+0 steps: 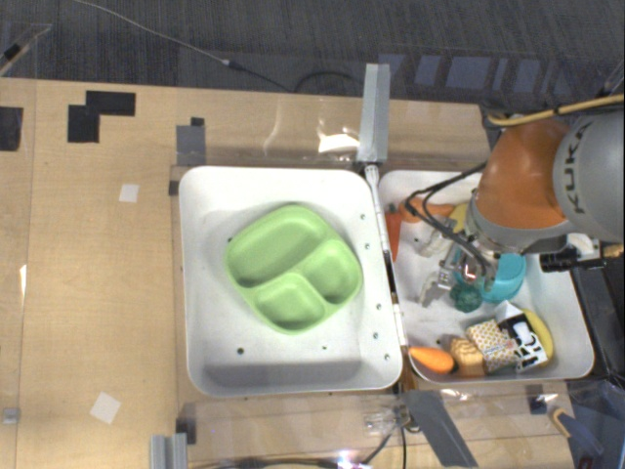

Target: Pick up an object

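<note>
Green three-compartment plate (293,267): lies flat in left bin. Orange carrot (431,361), teal cup (504,277), banana (539,332): right bin.

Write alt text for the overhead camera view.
A grey and orange robot arm lowers its pincer into the right bin among small items, beside a teal cup. The left bin holds a green divided plate.

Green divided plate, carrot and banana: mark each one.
green divided plate (293,267), camera view, on its central ridge.
carrot (432,360), camera view, mid-body.
banana (540,333), camera view, on its yellow curve.
</note>
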You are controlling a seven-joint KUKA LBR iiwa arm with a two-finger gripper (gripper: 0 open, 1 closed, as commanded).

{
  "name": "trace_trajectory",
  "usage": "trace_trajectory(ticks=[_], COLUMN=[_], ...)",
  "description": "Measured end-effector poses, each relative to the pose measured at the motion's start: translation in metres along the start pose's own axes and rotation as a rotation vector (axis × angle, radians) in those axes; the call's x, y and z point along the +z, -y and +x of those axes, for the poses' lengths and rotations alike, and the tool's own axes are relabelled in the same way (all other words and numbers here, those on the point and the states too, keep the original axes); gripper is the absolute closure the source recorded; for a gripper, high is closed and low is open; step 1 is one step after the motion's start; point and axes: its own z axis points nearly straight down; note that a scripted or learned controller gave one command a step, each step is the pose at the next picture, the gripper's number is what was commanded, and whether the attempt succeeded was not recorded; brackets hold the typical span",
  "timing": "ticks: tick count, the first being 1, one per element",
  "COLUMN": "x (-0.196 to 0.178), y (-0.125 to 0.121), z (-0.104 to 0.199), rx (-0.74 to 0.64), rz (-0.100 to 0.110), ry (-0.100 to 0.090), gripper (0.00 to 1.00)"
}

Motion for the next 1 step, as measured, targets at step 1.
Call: trace_trajectory(ticks=[1], x=[0.0018], y=[-0.0034], z=[-0.0735], rx=[-0.130], rz=[0.003], ry=[-0.025], gripper=[0.00])
